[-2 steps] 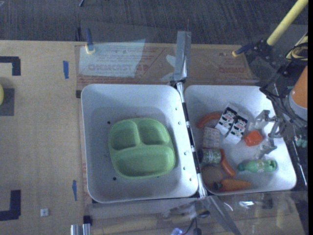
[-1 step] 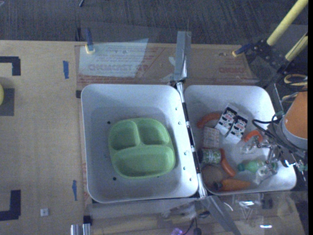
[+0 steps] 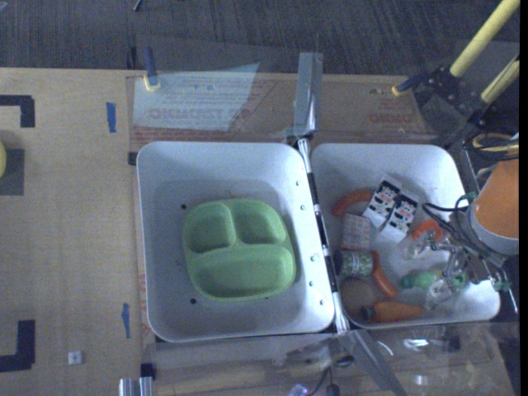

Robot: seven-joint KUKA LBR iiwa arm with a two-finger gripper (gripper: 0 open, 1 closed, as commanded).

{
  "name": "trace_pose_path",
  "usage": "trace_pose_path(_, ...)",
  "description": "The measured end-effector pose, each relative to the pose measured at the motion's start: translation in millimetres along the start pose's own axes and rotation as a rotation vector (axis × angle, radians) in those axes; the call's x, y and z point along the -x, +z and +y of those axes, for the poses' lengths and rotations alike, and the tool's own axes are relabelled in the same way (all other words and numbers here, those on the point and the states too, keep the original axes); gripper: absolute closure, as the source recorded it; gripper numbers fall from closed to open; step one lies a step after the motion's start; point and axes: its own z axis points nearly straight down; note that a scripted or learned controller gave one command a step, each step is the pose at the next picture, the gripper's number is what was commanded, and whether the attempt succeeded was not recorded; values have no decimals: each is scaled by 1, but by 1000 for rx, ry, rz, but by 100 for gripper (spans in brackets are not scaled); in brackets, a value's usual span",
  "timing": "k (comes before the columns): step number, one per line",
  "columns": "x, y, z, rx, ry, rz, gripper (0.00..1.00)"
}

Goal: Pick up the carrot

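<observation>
The carrot [image 3: 398, 310] lies at the near edge of the right bin [image 3: 441, 165], beside a brown round thing [image 3: 357, 292]. The gripper [image 3: 452, 272] hovers just right of it (approach step, I judge); open or closed, I cannot tell. Next it must move left and descend.

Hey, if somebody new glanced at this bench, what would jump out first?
Probably the green divided plate, alone in the left bin. Next, the clutter in the right bin: an orange carrot by its near wall, with the arm's tool hovering over that pile from the right.
</observation>
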Motion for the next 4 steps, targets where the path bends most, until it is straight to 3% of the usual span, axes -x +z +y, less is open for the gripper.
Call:
trace_pose_path(1,3,-12,0,-3,0,-10,100)
trace_pose_path(2,25,-142,28,-1,-80,-1,100)
trace_pose_path(3,27,-153,28,-2,-77,-9,100)
trace_pose_path(4,38,-67,-5,0,22,2,100)
